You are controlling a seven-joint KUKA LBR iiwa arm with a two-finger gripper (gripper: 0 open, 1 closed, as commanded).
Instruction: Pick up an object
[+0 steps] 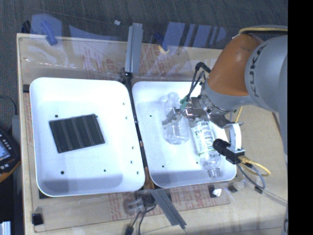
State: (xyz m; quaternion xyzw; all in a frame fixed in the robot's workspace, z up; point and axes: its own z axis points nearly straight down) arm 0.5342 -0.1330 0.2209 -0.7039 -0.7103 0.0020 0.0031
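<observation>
You are looking at a clear crumpled plastic bottle (174, 119) lying in the middle of the right white bin (146, 131), with a second clear plastic bottle with a white printed label (204, 143) lying just beside it on the right, its neck pointing toward the bin's near rim. The labelled bottle is sitting close to the right wall, so there is little room on that side; the left half of this bin's floor is lying open between the crumpled bottle and the left wall.

The metal two-finger gripper (177, 115) is reaching in from the right and hanging over the crumpled bottle's upper part, its fingers looking spread slightly apart around the plastic, though you cannot tell whether they are touching it. The grey arm with the orange band (234, 65) is covering the bin's far right corner.

In the left white bin (39, 131), well apart, a dark grey ribbed rectangular panel (77, 132) is lying flat, with open floor all around it.
</observation>
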